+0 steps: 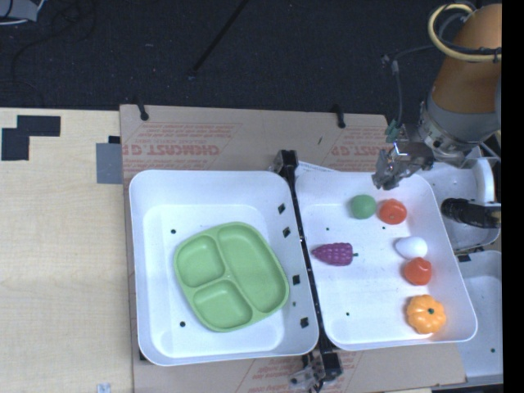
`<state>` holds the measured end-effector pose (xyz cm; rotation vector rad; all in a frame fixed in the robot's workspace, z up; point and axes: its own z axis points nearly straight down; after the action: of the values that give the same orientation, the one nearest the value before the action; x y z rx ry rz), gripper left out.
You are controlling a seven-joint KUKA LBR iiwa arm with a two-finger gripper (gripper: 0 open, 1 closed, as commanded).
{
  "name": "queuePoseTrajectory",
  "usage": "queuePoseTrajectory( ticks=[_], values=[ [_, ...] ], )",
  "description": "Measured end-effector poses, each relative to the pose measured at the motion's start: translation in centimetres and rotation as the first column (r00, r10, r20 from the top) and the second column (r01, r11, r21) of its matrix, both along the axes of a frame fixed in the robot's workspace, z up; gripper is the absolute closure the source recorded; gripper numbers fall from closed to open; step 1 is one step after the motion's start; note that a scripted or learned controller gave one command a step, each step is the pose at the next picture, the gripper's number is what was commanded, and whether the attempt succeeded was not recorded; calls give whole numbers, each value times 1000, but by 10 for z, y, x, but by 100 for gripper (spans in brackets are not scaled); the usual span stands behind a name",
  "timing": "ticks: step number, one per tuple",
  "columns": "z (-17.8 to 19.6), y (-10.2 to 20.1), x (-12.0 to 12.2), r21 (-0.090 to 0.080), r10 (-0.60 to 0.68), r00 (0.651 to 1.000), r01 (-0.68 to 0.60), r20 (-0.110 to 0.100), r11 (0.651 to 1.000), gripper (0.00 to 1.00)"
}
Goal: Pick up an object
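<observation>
The right bin (pixel 344 334) holds several toy foods: a green ball (pixel 363 206), an orange-red tomato (pixel 393 212), a purple grape bunch (pixel 333 254), a white egg (pixel 411 246), a red fruit (pixel 417 271) and an orange pumpkin (pixel 426 314). My gripper (pixel 388 176) hangs over the bin's far edge, just beyond the green ball and the tomato, pointing down. Nothing shows between its fingers, and their spread is too dark to read.
The left bin (pixel 155 219) carries a green three-compartment plate (pixel 230 277). A black divider (pixel 299 252) runs between the two bins. A dark handle-like part (pixel 471 212) sticks in past the right bin's right rim. Cardboard lies under both bins.
</observation>
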<state>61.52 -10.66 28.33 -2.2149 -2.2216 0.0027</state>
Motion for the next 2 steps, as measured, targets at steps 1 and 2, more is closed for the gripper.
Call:
queuePoseTrajectory(
  ticks=[1, 2],
  values=[
    [-21, 46, -22, 0, 0, 1000, 0, -2, 1000, 100],
    [-21, 91, -37, 0, 1, 1000, -1, -1, 1000, 100]
  ],
)
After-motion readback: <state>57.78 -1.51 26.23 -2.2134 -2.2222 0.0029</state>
